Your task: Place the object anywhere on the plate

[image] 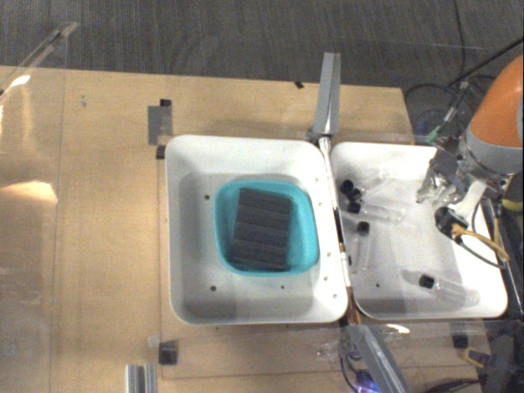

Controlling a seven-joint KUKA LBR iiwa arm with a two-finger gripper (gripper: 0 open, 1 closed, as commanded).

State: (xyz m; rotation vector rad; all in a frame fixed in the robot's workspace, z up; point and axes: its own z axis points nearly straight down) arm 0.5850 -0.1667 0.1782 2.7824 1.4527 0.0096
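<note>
A turquoise plate (223,219) lies in the middle of the left bin (184,219). A dark grey ribbed block (262,229) rests flat on the plate, covering most of its centre. The arm, with its orange band (501,105), reaches over the upper right corner of the right bin (409,301). My gripper (432,187) hangs there above the bin floor, far from the plate and the block. I see nothing held in it.
Several clear plastic tubes with black caps lie in the right bin: two caps (350,191) near its left wall, one (362,228) below them, and one tube (438,286) near the front. A grey post (327,92) stands behind the divide between the bins.
</note>
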